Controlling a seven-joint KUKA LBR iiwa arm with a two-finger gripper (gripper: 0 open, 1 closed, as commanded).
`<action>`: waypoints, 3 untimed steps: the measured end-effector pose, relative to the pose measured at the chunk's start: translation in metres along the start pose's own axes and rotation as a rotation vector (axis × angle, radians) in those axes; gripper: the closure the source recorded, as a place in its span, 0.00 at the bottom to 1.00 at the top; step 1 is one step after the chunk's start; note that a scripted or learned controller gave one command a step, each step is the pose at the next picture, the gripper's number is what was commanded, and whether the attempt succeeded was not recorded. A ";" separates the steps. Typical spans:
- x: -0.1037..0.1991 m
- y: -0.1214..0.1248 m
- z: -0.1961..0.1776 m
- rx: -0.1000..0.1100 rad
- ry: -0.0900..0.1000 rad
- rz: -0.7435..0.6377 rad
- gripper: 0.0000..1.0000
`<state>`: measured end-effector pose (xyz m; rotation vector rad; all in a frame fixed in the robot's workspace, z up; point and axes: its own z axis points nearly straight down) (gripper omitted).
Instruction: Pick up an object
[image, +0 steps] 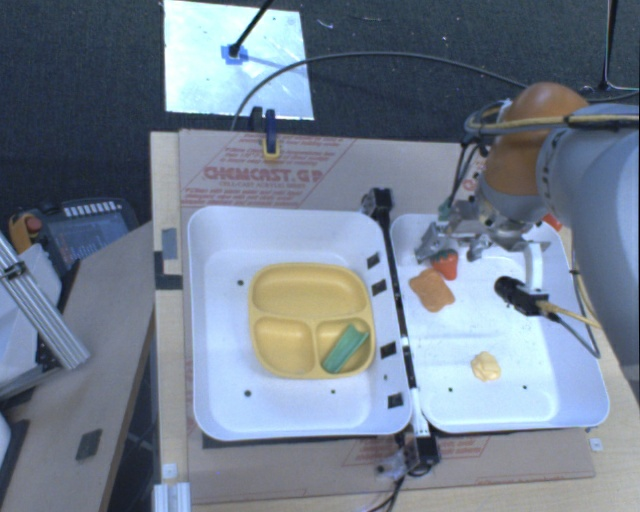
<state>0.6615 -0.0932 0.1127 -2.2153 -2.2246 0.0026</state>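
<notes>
Camera view: red-orange piece lies just below the jaws, right bin.

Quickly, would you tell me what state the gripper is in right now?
Gripper: low over the right bin, just above the red-orange piece; open or shut cannot be told.

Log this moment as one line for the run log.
gripper: over right bin far-left corner, above red-orange object | orange piece, pale yellow piece: in right bin | green object: in yellow tray, left bin
</notes>
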 end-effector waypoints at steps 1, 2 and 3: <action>0.000 0.000 0.029 -0.002 -0.001 -0.001 0.00; 0.000 0.002 0.016 -0.008 -0.001 -0.002 1.00; -0.005 0.005 -0.029 -0.009 -0.001 0.002 1.00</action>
